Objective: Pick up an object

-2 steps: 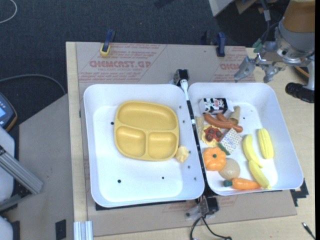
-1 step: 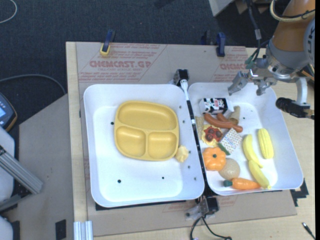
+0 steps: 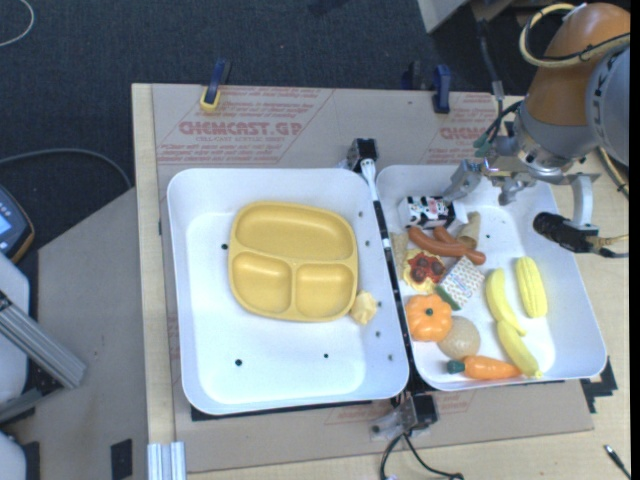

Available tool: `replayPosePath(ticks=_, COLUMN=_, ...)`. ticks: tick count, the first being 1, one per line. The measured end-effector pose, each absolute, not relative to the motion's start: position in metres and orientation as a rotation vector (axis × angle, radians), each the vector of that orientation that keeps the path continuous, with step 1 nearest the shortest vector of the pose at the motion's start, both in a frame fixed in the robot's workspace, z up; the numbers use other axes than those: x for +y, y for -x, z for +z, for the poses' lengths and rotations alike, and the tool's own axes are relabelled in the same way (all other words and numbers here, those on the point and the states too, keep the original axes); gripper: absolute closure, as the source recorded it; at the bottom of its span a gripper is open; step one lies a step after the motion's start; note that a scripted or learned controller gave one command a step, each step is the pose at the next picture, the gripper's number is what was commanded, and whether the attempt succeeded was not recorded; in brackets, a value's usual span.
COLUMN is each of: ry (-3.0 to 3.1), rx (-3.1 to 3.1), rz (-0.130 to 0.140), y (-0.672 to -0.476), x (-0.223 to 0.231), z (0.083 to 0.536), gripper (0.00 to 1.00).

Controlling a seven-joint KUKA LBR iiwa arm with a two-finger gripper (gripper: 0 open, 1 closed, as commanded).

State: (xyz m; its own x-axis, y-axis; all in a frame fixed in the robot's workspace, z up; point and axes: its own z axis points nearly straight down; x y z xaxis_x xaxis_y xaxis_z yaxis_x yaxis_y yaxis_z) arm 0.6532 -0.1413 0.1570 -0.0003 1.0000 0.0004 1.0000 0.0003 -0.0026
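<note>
Tool (image 3: 487,176): we see it low over the right bin's far end; whether it stands open or closed we cannot tell, and nothing shows in its grip.
Right bin (image 3: 585,313): we count the pickable toys here, sausages (image 3: 446,242), pumpkin (image 3: 430,318), bananas (image 3: 508,318), corn (image 3: 531,286), carrot (image 3: 487,369).
Left bin (image 3: 195,268): yellow divided plate (image 3: 293,260), likely a drop spot.
</note>
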Motion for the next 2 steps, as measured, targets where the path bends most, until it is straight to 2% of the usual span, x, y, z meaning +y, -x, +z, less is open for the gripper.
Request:
replayPosePath(ticks=1, ry=2.22, rx=-2.22, rz=-0.013, y=-0.6502, x=-0.1414, z=0.1042, gripper=0.0)
replayPosePath(ticks=2, ry=2.225, rx=-2.229, rz=-0.017, y=-0.6548, x=-0.1414, z=0.1044, gripper=0.0)
